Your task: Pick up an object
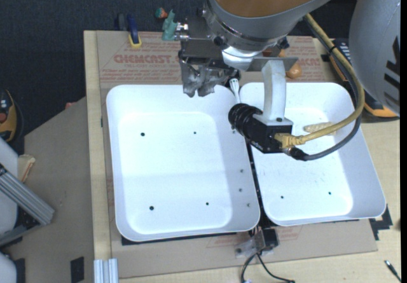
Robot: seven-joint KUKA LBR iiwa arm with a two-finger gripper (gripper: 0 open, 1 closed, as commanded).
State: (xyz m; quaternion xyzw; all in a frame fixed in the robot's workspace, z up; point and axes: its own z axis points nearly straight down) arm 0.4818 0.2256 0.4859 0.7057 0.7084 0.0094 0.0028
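Entry: end effector hung over the far rim of the left bin, beside the right bin. Nothing was visible between its fingers; how far they stood apart could not be told. Object to pick: none identifiable in either bin. Status, judged: pick not yet accomplished; all remained to do.

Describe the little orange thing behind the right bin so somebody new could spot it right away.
Start at the right bin and follow its far rim to the brown board behind it. Beside the grey bracket sits a small round orange object, the only bright orange piece on that strip.
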